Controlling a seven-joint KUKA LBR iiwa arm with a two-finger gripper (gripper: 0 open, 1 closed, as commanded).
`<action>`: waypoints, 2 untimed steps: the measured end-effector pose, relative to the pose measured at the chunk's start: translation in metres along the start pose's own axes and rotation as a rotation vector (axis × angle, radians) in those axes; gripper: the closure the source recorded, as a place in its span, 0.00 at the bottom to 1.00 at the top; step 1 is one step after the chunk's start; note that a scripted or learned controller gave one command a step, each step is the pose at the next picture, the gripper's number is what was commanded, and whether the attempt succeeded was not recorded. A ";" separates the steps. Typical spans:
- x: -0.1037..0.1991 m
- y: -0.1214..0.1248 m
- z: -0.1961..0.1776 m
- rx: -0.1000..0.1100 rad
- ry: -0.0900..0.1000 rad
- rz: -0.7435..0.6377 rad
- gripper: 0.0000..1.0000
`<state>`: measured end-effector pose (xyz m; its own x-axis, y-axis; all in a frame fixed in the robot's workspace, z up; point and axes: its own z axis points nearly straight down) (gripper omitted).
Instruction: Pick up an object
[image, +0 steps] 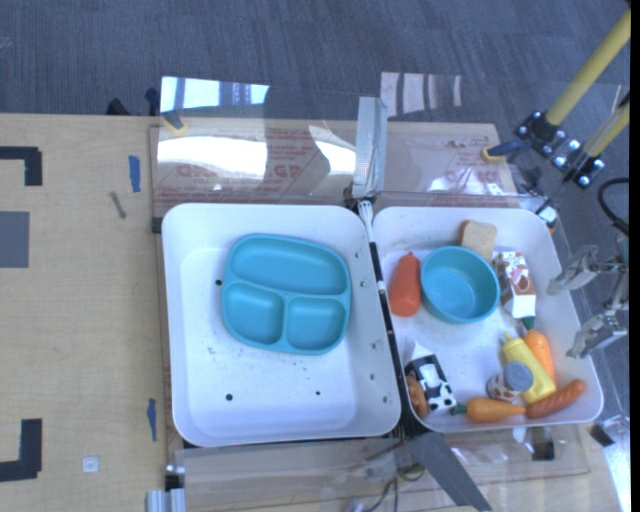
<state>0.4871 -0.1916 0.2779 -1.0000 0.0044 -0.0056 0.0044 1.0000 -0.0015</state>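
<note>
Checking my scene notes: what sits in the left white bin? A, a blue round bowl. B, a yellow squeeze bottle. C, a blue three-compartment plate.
C: the blue three-compartment plate lies in the left white bin; the blue round bowl and yellow squeeze bottle are in the right white bin.

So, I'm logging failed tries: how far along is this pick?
Nothing looks done: the blue bowl, orange bottle, yellow bottle and carrot all lie in the right bin. Nothing is in hand. The blue divided plate sits in the left bin. The whole pick remains.
</note>
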 end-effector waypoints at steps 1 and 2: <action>0.006 -0.031 0.150 0.000 -0.002 -0.181 0.00; -0.012 -0.031 0.172 0.012 -0.025 -0.140 0.00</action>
<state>0.4998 -0.2226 0.1060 -0.9904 -0.1351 -0.0298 -0.1346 0.9908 -0.0164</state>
